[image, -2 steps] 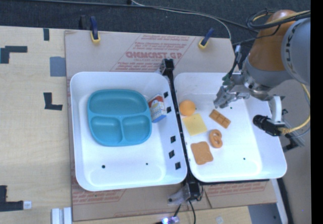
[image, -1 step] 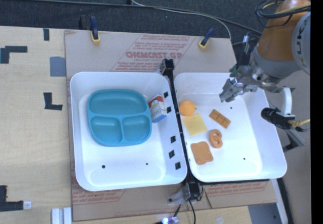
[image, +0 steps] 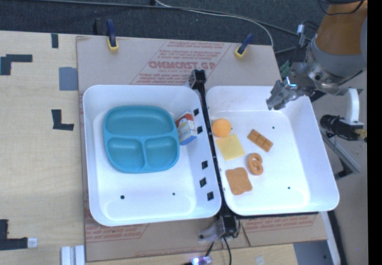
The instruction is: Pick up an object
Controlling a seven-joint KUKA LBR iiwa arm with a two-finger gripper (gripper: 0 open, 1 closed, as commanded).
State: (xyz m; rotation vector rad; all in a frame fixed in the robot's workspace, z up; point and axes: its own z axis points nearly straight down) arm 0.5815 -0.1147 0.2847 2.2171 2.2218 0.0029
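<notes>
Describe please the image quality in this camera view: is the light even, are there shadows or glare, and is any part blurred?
Camera view: soft, even light; the white bins look bright but not blown out. The blue tray casts a faint shadow, and so do the food pieces such as the orange ball. The tool is slightly blurred; the bins' contents are fairly sharp, though their fine detail is too small to read.

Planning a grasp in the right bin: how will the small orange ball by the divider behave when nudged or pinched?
The orange ball looks round, so a nudge would probably roll it. It touches the yellow slice, which may block it that way. Its curved surface might slip from the pincer.
</notes>
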